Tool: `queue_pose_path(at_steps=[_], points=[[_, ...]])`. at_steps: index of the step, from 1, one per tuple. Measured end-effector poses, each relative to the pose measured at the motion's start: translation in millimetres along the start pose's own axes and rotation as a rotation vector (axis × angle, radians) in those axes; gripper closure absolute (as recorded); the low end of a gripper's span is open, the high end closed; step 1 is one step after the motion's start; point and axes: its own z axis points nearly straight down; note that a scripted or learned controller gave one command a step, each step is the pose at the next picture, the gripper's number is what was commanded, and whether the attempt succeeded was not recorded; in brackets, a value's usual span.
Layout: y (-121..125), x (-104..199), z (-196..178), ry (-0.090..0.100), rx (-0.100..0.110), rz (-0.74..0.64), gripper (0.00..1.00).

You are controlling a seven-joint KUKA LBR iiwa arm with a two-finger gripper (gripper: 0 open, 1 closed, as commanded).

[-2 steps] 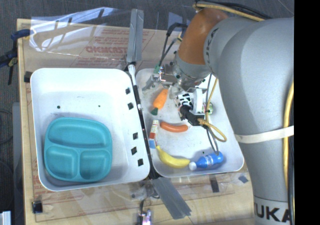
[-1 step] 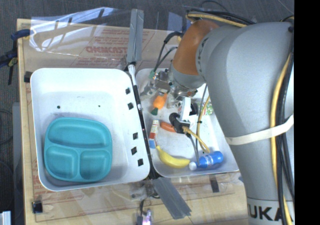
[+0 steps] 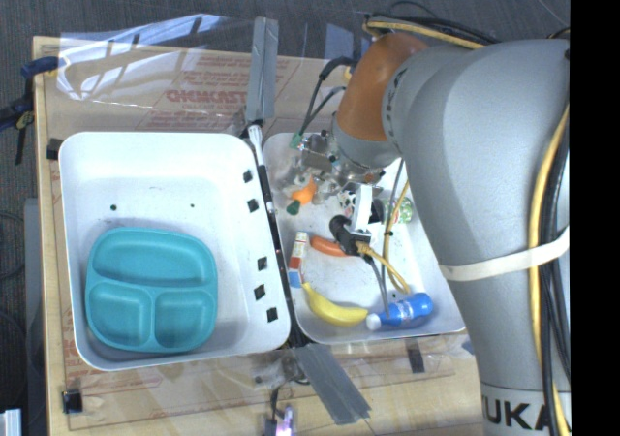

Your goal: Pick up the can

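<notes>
Two shallow white bins side by side on the bench. In the left bin [image 3: 145, 158], toward its 7 o'clock corner, a teal divided tray [image 3: 150, 289] lying flat with three compartments facing up. Over the right bin [image 3: 441, 313], the grey arm [image 3: 484, 153] reaching in from 3 o'clock and covering that bin's whole 3 o'clock side, with the orange band [image 3: 373, 85] up at about 12 o'clock. Gripper [image 3: 315, 177] low over the bin's 10 to 11 o'clock part, set among small clutter; spread or pressed together, impossible to tell (wrist hardware and cables crowd the spot). Just beside the gripper at its 7 o'clock, a small orange piece [image 3: 303, 197]. Further toward 6 o'clock from there, near the bin's 9 o'clock wall, an orange stick [image 3: 327, 247] lying at a slant. Along the bin's 6 o'clock edge, a banana [image 3: 334, 308] curved upward, and at 5 o'clock a blue bottle [image 3: 407, 309] on its side, its pale cap end just beside the banana's tip. At 2 o'clock, half hidden by the arm, a greenish thing [image 3: 402, 206] too covered to name. As for the can: no telling which of the part-hidden things under the wrist it is, nor whether anything sits in the gripper.
</notes>
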Motion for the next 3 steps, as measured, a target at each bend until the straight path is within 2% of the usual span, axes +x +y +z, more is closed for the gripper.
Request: queue_pose_path(at_steps=[1, 2, 3], points=[[0.1, 50.1, -88.7, 0.002, 0.001, -0.187, 1.00], [-66.3, 30.3, -143.5, 0.001, 0.003, -0.152, 1.00], [-29.6, 27.5, -113.7, 0.001, 0.002, -0.364, 1.00]])
